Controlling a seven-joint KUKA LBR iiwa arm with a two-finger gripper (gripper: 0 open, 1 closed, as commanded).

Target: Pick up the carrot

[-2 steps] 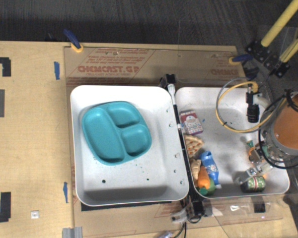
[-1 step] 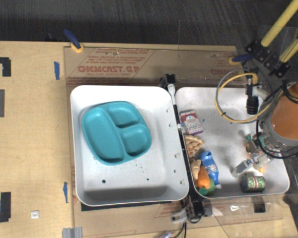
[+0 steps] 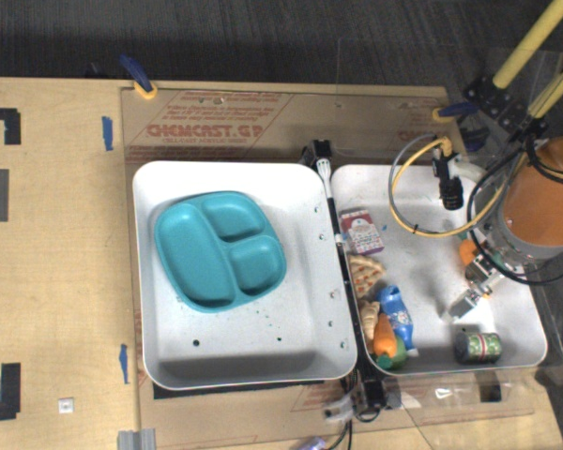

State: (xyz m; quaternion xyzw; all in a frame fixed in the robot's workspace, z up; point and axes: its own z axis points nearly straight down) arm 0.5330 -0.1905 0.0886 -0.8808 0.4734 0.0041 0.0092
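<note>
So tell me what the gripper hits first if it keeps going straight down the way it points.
Probably the bare floor of the right bin. The gripper hangs over open white floor, between the blue packet and the green can. The carrot lies well off that line, though depth is unclear.

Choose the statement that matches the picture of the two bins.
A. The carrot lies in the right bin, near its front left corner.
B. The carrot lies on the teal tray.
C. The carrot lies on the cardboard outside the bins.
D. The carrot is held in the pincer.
A: the carrot rests in the right bin by its front left corner, beside a blue packet, apart from the pincer.
</note>
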